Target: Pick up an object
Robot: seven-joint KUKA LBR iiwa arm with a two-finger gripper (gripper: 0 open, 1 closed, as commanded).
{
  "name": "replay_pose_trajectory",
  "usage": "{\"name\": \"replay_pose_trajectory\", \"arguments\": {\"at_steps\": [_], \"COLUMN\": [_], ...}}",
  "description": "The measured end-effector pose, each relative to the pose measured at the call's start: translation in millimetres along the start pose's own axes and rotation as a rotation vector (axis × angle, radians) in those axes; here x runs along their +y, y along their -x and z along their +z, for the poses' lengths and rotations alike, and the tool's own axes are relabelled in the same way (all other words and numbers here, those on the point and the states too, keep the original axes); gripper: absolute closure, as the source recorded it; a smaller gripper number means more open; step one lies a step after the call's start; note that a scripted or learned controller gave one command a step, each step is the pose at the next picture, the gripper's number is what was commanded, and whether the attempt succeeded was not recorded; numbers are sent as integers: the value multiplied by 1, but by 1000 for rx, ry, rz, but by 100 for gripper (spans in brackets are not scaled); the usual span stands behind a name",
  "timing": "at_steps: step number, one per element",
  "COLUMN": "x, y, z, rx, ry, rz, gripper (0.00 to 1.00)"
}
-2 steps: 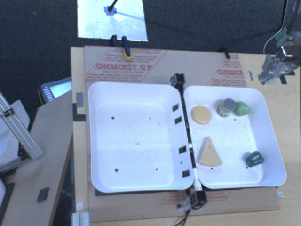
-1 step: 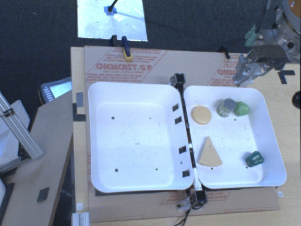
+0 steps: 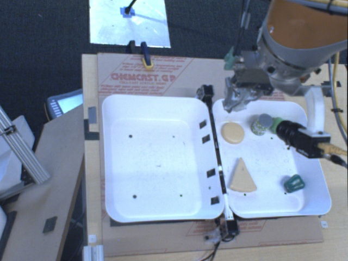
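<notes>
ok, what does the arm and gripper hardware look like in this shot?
The arm has a broad orange band above a grey, rounded wrist ring. Pale yellowish cables loop across the orange section at the top, and a thin dark cable drops down its left side. The gripper is a compact dark grey metal block with greenish fittings on its side and short metallic fingers.

A wooden counter [image 3: 92, 145] is carrying a sheet of brown cardboard [image 3: 144, 72] printed with red lettering, and 2 shallow white bins are sitting side by side on that sheet. The left bin [image 3: 157, 159] and the right bin [image 3: 272, 200] are touching along their inner rims, where a row of black clips [image 3: 209, 156] is joining them. A yellow-and-black clamp [image 3: 145, 56] is gripping the cardboard's far edge. Beyond it, a shiny metal plate [image 3: 129, 15] is lying on dark carpet [image 3: 43, 31].
</notes>
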State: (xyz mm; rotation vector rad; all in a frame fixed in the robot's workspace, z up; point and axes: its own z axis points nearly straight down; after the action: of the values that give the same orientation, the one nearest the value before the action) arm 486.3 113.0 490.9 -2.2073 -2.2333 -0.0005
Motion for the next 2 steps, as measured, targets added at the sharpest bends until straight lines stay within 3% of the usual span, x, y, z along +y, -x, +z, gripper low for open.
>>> {"name": "replay_pose_trajectory", "arguments": {"at_steps": [1,2], "x": [4,5], "y": [-57,-54], "z": [0,-12], "rx": [1,1], "ry": [3,5], "rz": [3,7], "gripper": [100,100]}}
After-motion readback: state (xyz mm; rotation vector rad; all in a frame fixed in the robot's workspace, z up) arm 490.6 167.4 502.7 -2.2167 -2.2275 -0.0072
